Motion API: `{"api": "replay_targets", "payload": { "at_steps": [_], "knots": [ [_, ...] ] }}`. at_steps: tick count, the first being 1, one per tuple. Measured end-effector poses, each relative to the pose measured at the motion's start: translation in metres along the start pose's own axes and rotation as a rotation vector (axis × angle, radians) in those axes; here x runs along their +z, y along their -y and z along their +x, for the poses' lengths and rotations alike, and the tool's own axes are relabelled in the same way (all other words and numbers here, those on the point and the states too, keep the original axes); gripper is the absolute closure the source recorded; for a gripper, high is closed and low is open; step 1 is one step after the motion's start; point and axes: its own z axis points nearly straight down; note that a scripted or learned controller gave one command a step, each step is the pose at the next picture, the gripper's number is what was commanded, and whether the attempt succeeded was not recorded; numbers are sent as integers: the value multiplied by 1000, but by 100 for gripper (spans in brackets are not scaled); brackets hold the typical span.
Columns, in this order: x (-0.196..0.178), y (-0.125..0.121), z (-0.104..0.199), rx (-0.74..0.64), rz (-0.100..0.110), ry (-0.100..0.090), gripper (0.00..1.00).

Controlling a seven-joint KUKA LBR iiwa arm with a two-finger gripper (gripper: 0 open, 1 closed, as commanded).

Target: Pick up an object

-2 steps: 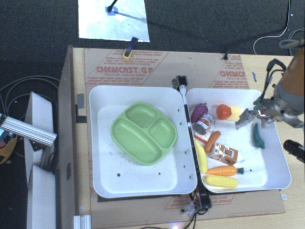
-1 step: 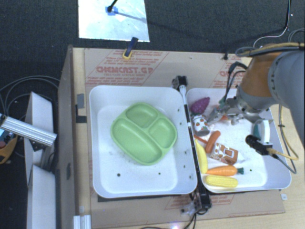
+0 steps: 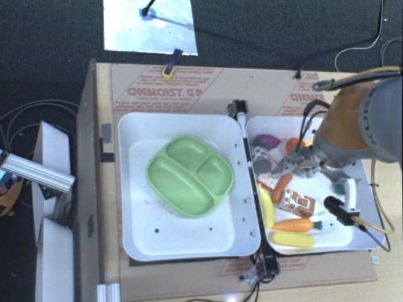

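Hotdog (image 3: 281,187), orange-red and stubby, lay slanted in the right bin (image 3: 362,241) among a packet (image 3: 296,202), banana (image 3: 267,209), carrot (image 3: 295,225), corn (image 3: 291,239) and a purple piece (image 3: 267,141). Nothing looked lifted yet; the pick seemed barely started, grasp and raise both left to do. The gripper (image 3: 296,162) hung low just above that clutter, its state I couldn't tell. Left bin (image 3: 135,131) held a green divided plate (image 3: 190,175).

Grey arm (image 3: 381,115) w/ orange band, black cable looped near wrist, metal end effector (image 3: 296,162)
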Motion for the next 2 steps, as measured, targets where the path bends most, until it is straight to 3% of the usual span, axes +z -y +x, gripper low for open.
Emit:
{"api": "replay_targets", "payload": {
  "at_steps": [1, 2],
  "knots": [
    [-4, -89, 19, -11, 48, 11, 0],
    [-13, -89, 23, -6, 39, 0, 100]
  ]
}}
